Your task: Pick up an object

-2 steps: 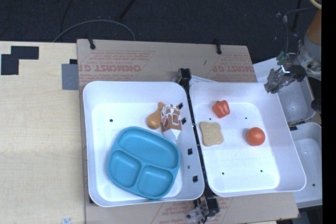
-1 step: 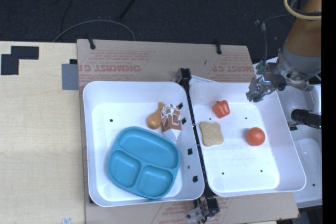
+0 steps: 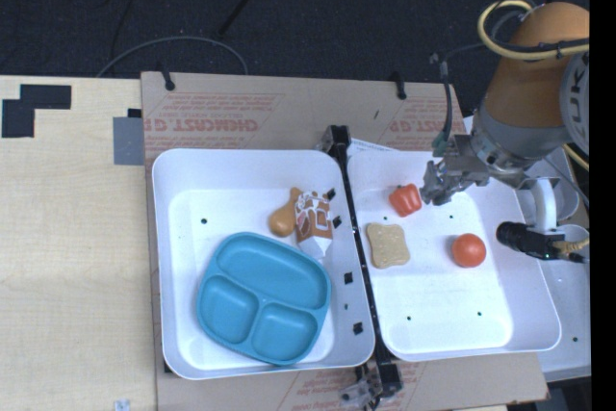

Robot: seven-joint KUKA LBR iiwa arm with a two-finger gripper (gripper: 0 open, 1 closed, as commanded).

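- I saw the arm [image 3: 525, 82] reach in from the right, over the far side of the right bin [image 3: 525, 327].
- The gripper [image 3: 438, 188] hung just beside the red pepper [image 3: 405, 199], on its right; whether it touched the pepper I could not tell.
- I could not tell how the gripper stood, wide or narrow, and I saw nothing held in it.
- In the same bin, a slice of toast [image 3: 388, 245] lay near the divider, and a tomato [image 3: 469, 250] lay to its right, well apart from the gripper.
- In the left bin [image 3: 178, 207], a blue plate [image 3: 262, 296] with three compartments lay in the near part.
- Behind the plate, a brown toy [image 3: 284, 217] lay touching a small printed packet [image 3: 314, 217].
- Both bins stood on brown cardboard [image 3: 250, 115] on the desk [image 3: 67, 245].
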